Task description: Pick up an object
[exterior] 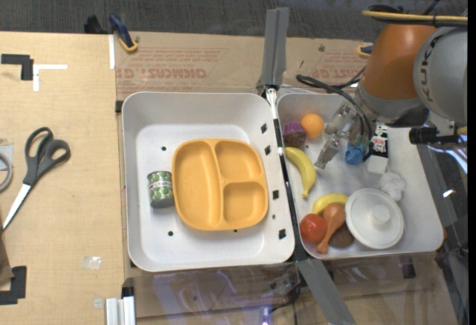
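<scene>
A: Where do the jaws sit?

B: The gripper (332, 143) hangs over the upper middle of the right bin (424, 193), its fingers pointing down toward seven o'clock. They look slightly parted with nothing between them, though the metal blurs together at this slant, so I only lean that way.

A: What is nearest to grab?

B: The banana (301, 169). It lies just beside the tips, at roughly eight o'clock from them, close to the bin's left wall. Its long axis runs from eleven o'clock to five o'clock, curving near the lower end, so I judge the jaws would do best closing across that line rather than along it.

A: Anything else close?

B: An orange ball (312, 125) at ten o'clock and a dark purple piece (294, 135) at nine. A small blue thing (353, 154) sits at three o'clock. Farther down, at six o'clock, are a red tomato-like piece (312, 227), a brown drumstick shape (332, 225) and a white lidded bowl (375, 218).

A: And the left bin (141, 190)?

B: A yellow divided plate (221, 184) with a small green can (160, 188) touching its nine o'clock edge, well apart from the arm.

A: Any writing?

B: Letters on the arm's grey housing (450, 74) read like part of "KUKA". The cardboard (178, 63) on the worktop carries red print, upside down and too faint to read surely. The can's label is too small.
</scene>
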You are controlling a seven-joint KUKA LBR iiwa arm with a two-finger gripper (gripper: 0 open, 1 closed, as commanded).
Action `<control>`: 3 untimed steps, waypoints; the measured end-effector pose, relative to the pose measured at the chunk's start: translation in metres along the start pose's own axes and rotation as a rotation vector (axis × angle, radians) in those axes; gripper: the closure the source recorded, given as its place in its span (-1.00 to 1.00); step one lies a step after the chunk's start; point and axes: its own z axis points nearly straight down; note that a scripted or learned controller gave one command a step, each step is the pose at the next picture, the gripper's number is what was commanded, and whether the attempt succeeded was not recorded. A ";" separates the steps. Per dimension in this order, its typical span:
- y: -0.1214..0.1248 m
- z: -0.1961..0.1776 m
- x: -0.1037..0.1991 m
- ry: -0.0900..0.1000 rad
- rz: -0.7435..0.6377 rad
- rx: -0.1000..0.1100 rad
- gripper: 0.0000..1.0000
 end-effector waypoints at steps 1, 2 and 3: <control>-0.066 0.000 0.036 0.003 0.154 0.000 -1.00; -0.043 -0.001 -0.045 0.000 0.144 -0.001 -1.00; -0.043 -0.013 -0.047 -0.008 0.141 -0.001 1.00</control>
